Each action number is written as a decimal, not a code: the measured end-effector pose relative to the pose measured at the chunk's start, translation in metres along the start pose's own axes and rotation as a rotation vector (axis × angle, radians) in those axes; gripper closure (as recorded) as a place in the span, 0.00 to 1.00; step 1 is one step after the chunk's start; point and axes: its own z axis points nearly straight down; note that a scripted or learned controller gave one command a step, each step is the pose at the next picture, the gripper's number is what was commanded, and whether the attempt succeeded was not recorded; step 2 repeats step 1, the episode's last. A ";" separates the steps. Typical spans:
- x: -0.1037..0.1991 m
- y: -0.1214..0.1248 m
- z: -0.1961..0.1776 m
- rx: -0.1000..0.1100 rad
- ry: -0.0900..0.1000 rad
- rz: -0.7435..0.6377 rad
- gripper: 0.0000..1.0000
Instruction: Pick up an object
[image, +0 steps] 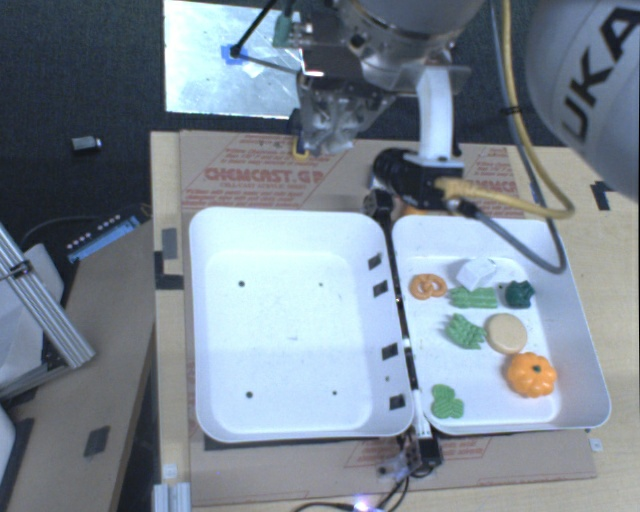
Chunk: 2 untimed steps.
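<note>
Toys still in the right bin (580, 330), none lifted.

Clustered right of centre: pumpkin (531, 374), tan disc (506, 332), pretzel (428, 287), green pieces, white lump (482, 271). Left bin (215, 250) alongside. Gripper (322, 128) high at top centre, well apart from all; spread or pressed together, cannot tell. Risk, as judged: packed so closely, could catch two toys or nudge a neighbour, or slip off the rounded pumpkin.
</note>
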 end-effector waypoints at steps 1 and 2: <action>-0.088 0.043 0.004 0.004 -0.003 0.005 1.00; -0.088 0.043 0.004 0.004 -0.003 0.005 1.00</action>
